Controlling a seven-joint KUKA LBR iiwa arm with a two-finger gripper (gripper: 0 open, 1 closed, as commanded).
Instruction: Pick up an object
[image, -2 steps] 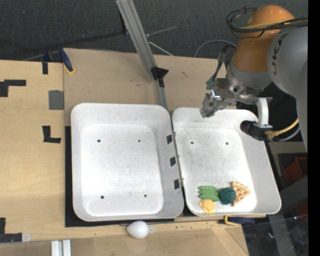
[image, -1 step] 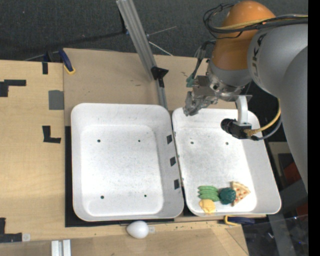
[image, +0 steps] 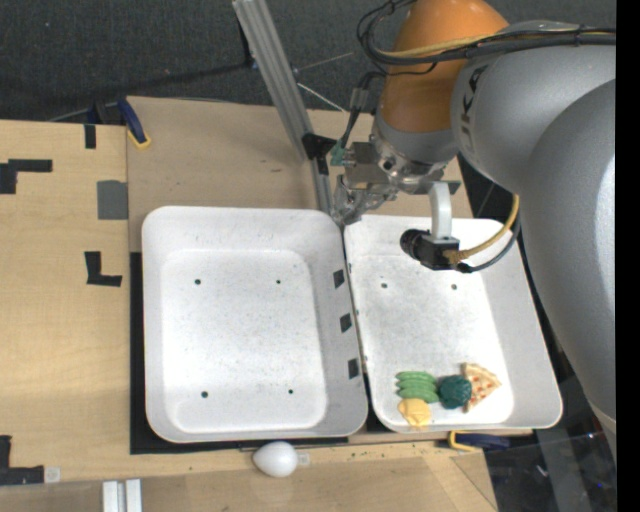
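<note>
White egg-like obj (image: 275, 459) sits on bench outside left bin (image: 160, 300). Small toys in right bin (image: 520, 330) near corner: green piece (image: 416, 383), yellow bit (image: 415, 411), pizza slice (image: 482, 382). Gripper (image: 352, 205) at far bin edge, grip state can't tell

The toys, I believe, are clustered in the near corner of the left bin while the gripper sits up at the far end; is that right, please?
Not quite: the toys lie in the near corner of the right bin, as the camera view shows. The gripper does sit at the far end.
</note>
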